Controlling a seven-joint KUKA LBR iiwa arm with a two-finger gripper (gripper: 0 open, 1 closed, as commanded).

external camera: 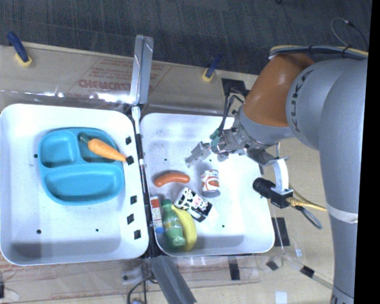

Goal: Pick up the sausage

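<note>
camera view | sausage (171,178) lies bare in the right bin (249,238), left of the small can (210,182) | gripper (199,154) hovers up-right of the sausage, fingers apart, nothing between them | best approach: drop straight down, straddle its short width, keep off the can

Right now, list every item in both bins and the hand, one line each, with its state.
Orange-red sausage: lying flat on the right bin floor, not gripped.
Orange carrot: lying in the blue divided plastic tray, left bin.
Small red-and-white can: right of the sausage.
Black-and-white patterned item: lying flat.
Yellow banana: lying beside the green bottle.
Hand: above the right bin, holding nothing visible.
</note>
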